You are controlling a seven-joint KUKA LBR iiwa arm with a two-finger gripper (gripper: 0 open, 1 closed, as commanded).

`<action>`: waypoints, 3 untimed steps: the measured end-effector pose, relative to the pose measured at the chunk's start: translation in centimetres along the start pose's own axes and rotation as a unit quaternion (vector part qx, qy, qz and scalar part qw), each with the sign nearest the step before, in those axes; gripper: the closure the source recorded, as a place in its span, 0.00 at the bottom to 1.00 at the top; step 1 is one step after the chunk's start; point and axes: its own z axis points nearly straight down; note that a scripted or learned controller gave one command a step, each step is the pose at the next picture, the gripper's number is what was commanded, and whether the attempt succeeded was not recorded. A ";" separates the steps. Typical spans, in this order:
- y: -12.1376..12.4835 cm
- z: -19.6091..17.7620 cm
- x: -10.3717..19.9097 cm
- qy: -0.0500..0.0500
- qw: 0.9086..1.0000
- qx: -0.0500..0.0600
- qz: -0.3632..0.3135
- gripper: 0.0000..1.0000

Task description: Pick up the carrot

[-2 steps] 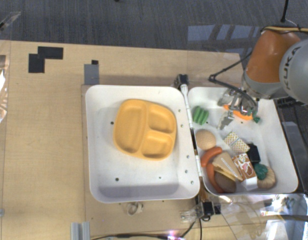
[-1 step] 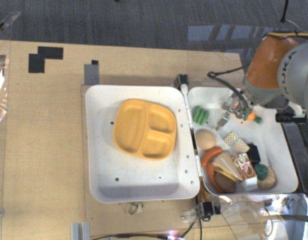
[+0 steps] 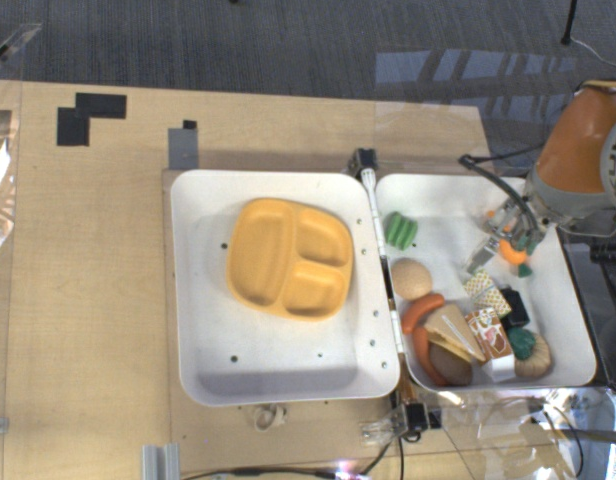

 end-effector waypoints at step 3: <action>-0.5 -1.4 -0.9 -0.005 0.981 -0.004 0.193 1.00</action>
